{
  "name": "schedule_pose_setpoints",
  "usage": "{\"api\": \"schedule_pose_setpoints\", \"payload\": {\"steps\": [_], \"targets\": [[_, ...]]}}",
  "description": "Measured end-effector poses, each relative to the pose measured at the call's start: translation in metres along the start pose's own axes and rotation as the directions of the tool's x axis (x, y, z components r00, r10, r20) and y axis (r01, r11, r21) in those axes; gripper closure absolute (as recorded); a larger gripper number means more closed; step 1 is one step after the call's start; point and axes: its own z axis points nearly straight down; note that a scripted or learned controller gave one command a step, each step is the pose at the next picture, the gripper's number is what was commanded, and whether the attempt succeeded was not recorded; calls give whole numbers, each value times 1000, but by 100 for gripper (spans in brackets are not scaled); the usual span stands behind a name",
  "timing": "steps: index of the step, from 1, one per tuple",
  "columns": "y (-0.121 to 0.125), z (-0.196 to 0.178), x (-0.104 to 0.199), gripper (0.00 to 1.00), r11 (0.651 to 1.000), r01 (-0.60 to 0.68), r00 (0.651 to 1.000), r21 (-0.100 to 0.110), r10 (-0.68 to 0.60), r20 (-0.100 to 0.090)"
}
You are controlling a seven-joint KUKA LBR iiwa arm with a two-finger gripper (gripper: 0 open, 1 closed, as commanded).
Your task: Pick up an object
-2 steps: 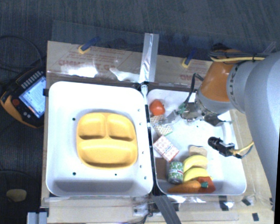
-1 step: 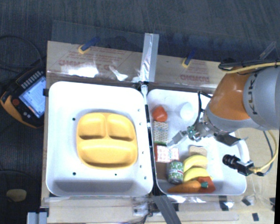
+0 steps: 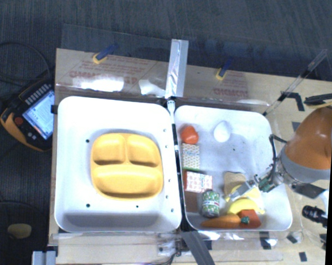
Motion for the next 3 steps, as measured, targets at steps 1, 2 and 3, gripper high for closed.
{"api": "schedule_pose_setpoints", "payload": {"steps": [1,2,3], "targets": [[2,21,24,0,952,-305,952,-16,305,8],[73,21,38,0,993,-119,993,-11,119,9],[73,11,37,100,993,-119,993,-14,119,11]]}}
